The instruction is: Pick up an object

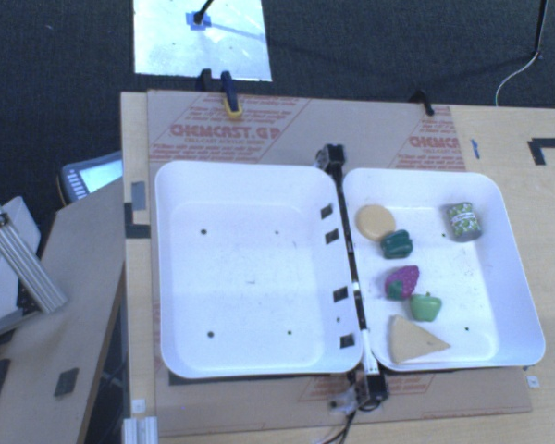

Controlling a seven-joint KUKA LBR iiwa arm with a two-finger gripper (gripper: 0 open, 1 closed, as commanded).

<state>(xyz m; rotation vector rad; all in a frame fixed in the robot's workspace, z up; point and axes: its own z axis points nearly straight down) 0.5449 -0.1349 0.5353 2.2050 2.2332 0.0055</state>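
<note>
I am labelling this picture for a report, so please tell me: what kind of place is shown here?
Probably a robotics lab test bench, not a home: two shallow white bins sit clamped on a cardboard sheet, toy food such as a green pepper lies in the right one, and cables run nearby.

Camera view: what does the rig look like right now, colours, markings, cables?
A shallow white left bin and right bin, rounded corners, sit side by side on brown cardboard printed with red lettering. Small black tabs line the seam between them. A thin pale cable curves at upper right.

Dark carpeted floor (398, 26) beyond a pale wooden bench (518, 132), a shiny metal plate (202, 26) lying on it.
</note>
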